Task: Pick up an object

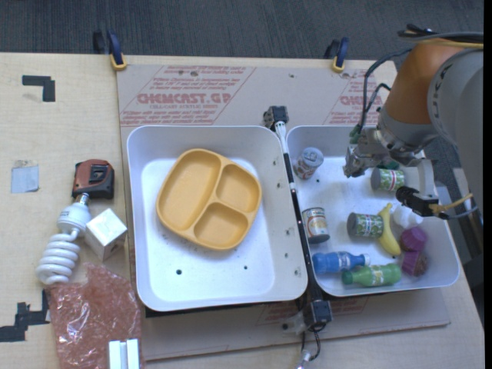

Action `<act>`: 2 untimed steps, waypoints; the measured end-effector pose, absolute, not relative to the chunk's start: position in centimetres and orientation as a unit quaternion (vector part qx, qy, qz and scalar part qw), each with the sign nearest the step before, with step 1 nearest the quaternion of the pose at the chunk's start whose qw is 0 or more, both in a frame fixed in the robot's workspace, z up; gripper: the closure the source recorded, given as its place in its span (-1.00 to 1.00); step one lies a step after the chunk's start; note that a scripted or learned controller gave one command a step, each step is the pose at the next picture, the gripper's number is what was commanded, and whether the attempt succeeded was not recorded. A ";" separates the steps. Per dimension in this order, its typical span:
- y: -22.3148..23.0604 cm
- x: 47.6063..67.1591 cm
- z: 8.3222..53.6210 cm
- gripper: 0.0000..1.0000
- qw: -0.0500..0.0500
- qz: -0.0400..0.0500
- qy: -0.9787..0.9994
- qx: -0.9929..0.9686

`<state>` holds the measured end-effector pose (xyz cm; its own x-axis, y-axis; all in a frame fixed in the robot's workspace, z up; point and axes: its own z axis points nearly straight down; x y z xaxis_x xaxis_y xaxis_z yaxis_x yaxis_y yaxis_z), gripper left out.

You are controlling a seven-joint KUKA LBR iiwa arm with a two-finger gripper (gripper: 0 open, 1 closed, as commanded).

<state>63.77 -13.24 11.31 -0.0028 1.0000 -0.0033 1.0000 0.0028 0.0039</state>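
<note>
The right bin (330, 287) holds several small objects. A grey tin (310, 161) lies at its back left and a brown-labelled can (315, 225) stands near the divider. A green can (366, 225), a yellow banana (390, 235) and purple grapes (415, 241) sit in the middle right. A blue bottle (338, 263) and a green bottle (373, 275) lie along the front. My gripper (357, 164) hangs low over the back of this bin, just left of a green-and-white can (387, 179) and right of the grey tin. Nothing visibly hangs from it.
A yellow divided plate (209, 198) lies in the left bin (215, 283). On the bench to the left are a tape measure (94, 179), a spiral light bulb (63, 244), a white cube (106, 231) and a pink plastic bag (92, 314).
</note>
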 end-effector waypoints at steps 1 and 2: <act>-13.2 63.8 11.3 -1.00 0.002 0.000 0.708 0.706; -10.2 62.8 9.2 -1.00 0.000 0.000 0.708 0.707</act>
